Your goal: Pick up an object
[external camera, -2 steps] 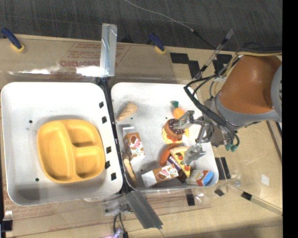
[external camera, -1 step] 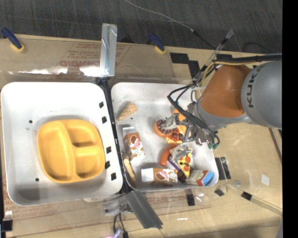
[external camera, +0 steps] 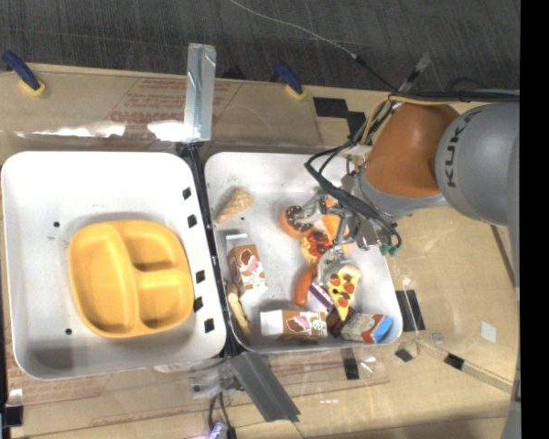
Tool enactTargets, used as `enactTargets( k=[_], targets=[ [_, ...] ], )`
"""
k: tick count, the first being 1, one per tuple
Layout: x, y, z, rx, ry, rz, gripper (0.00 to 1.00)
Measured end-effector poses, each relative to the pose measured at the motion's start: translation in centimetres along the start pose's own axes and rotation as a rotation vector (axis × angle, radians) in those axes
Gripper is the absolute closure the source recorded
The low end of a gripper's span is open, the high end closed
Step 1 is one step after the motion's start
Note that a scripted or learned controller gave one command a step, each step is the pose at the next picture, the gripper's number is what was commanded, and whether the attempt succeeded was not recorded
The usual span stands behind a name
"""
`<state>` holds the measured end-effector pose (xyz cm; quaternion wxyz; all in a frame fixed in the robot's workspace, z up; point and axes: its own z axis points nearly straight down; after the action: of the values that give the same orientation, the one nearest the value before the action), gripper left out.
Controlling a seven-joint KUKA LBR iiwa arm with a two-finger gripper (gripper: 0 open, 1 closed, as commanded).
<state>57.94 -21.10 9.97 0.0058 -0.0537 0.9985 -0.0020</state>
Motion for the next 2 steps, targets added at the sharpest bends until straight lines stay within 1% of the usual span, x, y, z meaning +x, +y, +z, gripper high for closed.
enactTargets(
  k=[1, 2],
  targets=[
    [-1.9, 2.6, 0.6, -0.002, 0.005, 0.034, 0.0],
    [1.6, 8.6, 0.9, -0.006, 0.014, 0.151, 0.0]
  ],
)
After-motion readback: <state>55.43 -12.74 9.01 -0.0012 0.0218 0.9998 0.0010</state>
